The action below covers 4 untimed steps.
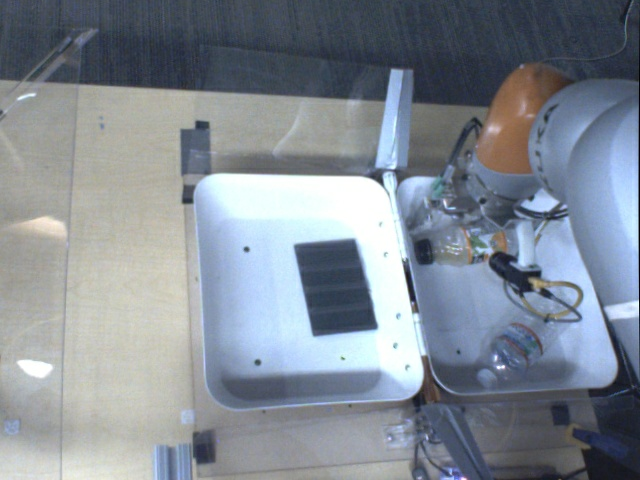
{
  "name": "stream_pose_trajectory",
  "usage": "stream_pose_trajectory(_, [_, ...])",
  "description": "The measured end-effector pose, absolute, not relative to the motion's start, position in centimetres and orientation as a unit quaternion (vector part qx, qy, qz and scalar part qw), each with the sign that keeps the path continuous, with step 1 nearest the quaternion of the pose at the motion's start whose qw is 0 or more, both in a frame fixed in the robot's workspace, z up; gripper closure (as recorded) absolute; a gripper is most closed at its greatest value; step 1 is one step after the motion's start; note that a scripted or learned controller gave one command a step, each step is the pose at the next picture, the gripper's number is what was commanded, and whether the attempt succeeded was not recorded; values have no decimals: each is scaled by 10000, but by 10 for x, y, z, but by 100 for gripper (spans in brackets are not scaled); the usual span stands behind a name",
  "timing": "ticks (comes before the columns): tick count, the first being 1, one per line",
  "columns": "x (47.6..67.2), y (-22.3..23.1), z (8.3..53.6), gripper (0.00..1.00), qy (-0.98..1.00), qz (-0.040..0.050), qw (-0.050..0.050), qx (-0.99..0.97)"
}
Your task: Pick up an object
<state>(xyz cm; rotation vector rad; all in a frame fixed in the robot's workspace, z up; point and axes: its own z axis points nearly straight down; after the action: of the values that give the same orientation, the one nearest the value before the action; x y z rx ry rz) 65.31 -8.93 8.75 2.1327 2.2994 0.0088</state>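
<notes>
Wooden bench [110,298] with 2 white bins

The left bin [230,368] and right bin [590,363] sit side by side, touching.

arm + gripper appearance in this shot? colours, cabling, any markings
The arm is bulky, with smooth rounded light-grey shells and a glossy orange band above the wrist. Thin dark cables loop beside the wrist near the band. The gripper is a small metallic assembly with mixed dark and light parts; its detail is too cluttered to resolve. No legible markings.
</notes>
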Motion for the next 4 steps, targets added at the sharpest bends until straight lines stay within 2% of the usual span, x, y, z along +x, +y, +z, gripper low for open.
stream_pose_trajectory(1, [616,-103,89,0,7376,32,36,6753])
stream_pose_trajectory(2, [601,-112,89,0,7937,40,53,6082])
stream_pose_trajectory(3, [599,-90,90,0,8076,38,62,5896])
stream_pose_trajectory(4, [645,-109,88,0,8046,29,44,5939])
